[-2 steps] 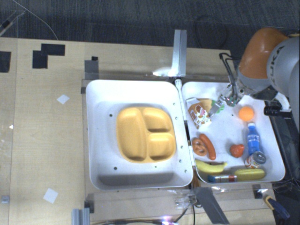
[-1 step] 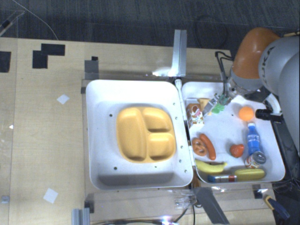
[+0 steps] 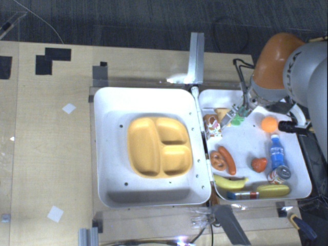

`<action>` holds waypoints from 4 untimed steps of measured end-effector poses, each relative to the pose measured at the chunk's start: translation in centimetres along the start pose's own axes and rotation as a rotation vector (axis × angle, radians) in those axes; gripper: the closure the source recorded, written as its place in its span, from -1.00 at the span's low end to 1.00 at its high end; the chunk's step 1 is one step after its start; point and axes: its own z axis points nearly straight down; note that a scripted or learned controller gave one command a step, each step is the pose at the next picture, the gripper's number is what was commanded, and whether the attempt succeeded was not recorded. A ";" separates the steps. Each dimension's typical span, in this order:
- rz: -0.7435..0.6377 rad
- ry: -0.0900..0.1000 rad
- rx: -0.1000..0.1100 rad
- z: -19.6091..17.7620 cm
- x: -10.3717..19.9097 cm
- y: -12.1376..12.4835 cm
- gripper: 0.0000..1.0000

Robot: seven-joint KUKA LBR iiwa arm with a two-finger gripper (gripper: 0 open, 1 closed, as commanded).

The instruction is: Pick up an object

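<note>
Green item (image 3: 237, 120) sits at the gripper (image 3: 240, 113) tip, near the back of the right bin (image 3: 306, 187), w/ a tan wedge (image 3: 221, 114) just beside it. Can't tell if the fingers are spread or pinching; too small and blurred.

Risk, as I judge it: things crowd close here, so a grab could nudge the wedge or the snack pack (image 3: 211, 125) next to the divider and come away w/ nothing, or the green item could slip out on the lift.

Rest of right bin: orange ball (image 3: 269, 123), blue bottle (image 3: 276, 155), red piece (image 3: 259, 164), sausage (image 3: 227, 159) beside a pretzel (image 3: 218, 160), banana (image 3: 229, 182), yellow-green piece (image 3: 273, 189), marker (image 3: 245, 195). Left bin (image 3: 110, 111) holds a yellow tray (image 3: 158, 146), lying flat mid-bin.
</note>
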 end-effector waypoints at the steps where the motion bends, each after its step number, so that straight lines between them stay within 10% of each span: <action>1: -0.005 -0.008 -0.009 -1.5 -0.1 0.4 1.00; 2: -0.006 -0.008 -0.008 -1.4 -0.1 0.4 -1.00; 4: -0.096 0.001 0.012 -0.5 0.2 1.0 -1.00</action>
